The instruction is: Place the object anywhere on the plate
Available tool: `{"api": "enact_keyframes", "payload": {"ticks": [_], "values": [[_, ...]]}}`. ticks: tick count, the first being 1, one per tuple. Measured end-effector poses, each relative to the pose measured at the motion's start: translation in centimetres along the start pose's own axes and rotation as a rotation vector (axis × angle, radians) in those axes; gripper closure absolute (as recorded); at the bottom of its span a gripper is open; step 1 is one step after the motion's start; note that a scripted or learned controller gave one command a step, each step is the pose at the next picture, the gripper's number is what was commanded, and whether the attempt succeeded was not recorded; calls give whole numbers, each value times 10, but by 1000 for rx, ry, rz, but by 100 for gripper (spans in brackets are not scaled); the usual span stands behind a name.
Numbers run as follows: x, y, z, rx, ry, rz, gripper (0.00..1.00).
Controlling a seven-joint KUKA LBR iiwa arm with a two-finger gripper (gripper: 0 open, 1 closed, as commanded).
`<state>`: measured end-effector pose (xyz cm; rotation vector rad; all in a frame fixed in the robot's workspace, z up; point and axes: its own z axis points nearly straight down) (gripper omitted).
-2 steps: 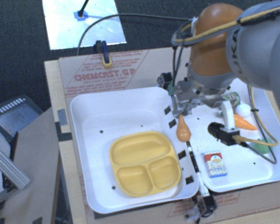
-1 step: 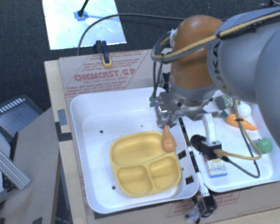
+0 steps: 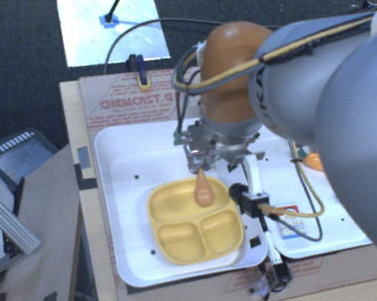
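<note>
Camera view has the grey arm's hand (image 3: 200, 165) hanging over the left bin (image 3: 121, 191), clenched on a tan, drumstick-shaped object (image 3: 203, 189). That object dangles right above the yellow divided plate (image 3: 178, 242), over its large rear compartment, near the right rim.

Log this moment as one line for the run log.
pincer above yellow plate | tan object hanging over plate's large compartment | release unconfirmed
</note>
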<state>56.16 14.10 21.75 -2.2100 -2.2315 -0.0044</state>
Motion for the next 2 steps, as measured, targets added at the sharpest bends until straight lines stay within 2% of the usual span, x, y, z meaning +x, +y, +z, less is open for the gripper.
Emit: {"api": "enact_keyframes", "payload": {"ticks": [1, 2], "values": [[-9, -4, -18, -1, -2, 8, 100], [-9, -4, -17, 0, -2, 8, 0]]}}
